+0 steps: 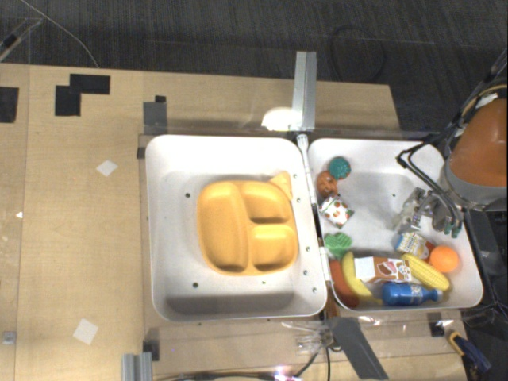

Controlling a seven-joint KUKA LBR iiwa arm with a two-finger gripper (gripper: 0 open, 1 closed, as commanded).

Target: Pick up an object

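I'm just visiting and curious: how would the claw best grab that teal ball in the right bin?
Hedged guess: take the teal ball across its middle, coming straight down from above. It is round, so any pair of opposite sides works, and it sits with open bin floor to its right. The brown toy lies close below-left, so the fingers should avoid that side.

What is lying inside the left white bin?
Inside the left bin lies one yellow tray with three compartments, its open side up. Whatever is under the tray is covered, so it cannot be seen. The bin floor around the tray is bare white.
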